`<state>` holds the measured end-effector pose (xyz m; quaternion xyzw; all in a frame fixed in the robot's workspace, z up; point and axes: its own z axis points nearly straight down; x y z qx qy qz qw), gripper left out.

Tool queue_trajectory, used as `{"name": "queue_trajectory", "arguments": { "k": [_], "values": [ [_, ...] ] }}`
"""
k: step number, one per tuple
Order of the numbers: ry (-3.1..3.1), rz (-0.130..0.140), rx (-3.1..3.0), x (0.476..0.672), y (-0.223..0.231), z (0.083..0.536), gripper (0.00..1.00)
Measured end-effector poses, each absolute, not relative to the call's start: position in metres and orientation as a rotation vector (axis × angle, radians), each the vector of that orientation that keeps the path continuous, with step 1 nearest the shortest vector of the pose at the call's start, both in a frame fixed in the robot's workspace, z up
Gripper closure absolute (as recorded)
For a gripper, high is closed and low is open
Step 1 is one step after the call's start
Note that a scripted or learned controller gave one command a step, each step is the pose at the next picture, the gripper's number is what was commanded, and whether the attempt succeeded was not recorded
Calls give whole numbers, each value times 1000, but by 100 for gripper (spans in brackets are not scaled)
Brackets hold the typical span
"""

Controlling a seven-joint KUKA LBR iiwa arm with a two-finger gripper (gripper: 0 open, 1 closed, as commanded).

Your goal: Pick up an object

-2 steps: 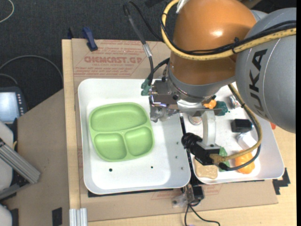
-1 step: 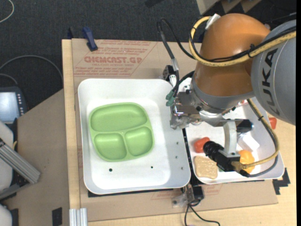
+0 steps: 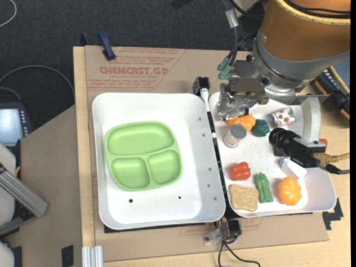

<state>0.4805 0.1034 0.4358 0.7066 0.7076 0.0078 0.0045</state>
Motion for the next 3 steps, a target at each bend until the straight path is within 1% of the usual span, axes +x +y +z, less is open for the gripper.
{"name": "queue_trajectory", "arguments": {
  "k": [1, 2, 3],
  "values": [
    [2228, -6, 2220, 479, 137, 410, 100],
    [2223, 0, 2220, 479, 136, 422, 100],
    [2224, -16, 2227, 478, 140, 309, 100]
  ]
}}
